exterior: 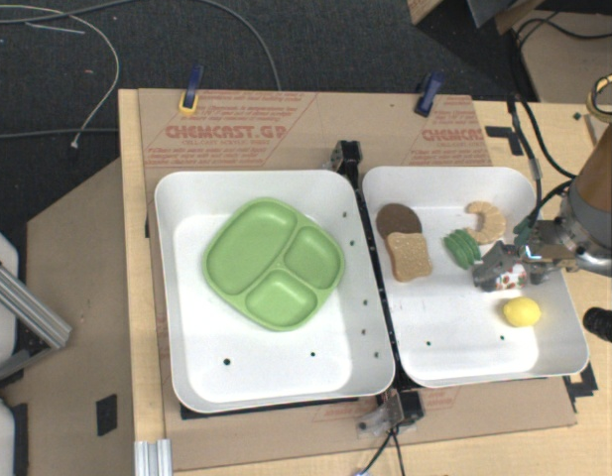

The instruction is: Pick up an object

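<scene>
The claw (496, 269) was lowered in the right bin (454, 350); its state could not be told. The nearby lemon (522, 312) could be knocked away.

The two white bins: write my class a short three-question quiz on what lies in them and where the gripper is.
1. True or false: the green divided plate lies in the left bin.
2. Which item lies nearest the right bin's front edge?
A. yellow lemon
B. brown round piece
C. bread slice
3. Over which bin is the gripper?

Key: 1 true; 2 A; 3 the right bin.
</scene>
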`<act>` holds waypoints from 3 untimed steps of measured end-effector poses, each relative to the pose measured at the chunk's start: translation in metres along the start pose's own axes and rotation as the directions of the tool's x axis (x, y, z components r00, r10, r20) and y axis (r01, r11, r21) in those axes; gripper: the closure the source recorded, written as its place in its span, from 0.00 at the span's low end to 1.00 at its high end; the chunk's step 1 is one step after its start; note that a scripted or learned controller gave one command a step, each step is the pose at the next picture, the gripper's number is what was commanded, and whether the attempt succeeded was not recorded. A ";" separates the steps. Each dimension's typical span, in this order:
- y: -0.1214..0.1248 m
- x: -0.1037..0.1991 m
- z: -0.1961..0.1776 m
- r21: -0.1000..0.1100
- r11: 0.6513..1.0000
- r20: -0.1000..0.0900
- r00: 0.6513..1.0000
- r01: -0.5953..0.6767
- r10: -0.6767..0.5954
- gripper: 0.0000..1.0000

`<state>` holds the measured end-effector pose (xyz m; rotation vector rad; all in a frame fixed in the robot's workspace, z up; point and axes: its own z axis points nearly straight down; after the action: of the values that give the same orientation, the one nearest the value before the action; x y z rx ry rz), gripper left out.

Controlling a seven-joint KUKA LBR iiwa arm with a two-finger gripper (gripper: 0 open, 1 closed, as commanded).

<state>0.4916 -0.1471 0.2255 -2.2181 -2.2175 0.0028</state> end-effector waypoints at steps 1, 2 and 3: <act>0.001 0.002 0.043 0.001 1.000 -0.001 1.000 0.000 0.000 0.00; -0.004 0.001 0.086 0.002 1.000 -0.001 1.000 -0.001 0.001 0.00; -0.002 0.001 0.072 -0.006 1.000 0.001 1.000 -0.001 0.001 1.00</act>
<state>0.4893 -0.1461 0.1532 -2.2221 -2.2198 -0.0025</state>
